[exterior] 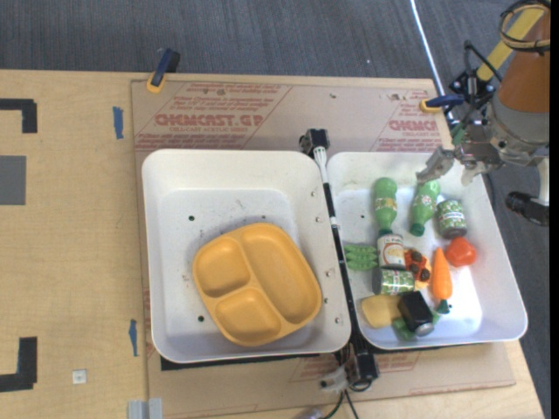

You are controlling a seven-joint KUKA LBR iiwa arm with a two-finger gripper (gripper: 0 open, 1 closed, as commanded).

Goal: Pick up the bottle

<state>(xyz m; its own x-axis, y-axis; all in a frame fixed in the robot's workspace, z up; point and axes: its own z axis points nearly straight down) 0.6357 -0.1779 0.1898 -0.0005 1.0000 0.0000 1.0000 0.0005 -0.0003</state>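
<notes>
Two white bins sit side by side on your bench. You see a yellow divided plate (255,283) in the left bin (166,234). The right bin (498,260) holds a clutter of toy food. Two green bottles lie near its far side: one bottle (384,202) to the left, a second bottle (424,206) just beside it, tilted, its top toward the gripper. Next to that you find a small can (452,218), then a tomato (460,252), a carrot (441,276) and a black item (416,312) nearer the front.

You see the gripper (450,166) hanging over the far right part of the bin, just above the second bottle. Its fingers (430,168) stand spread apart with nothing between them.
</notes>
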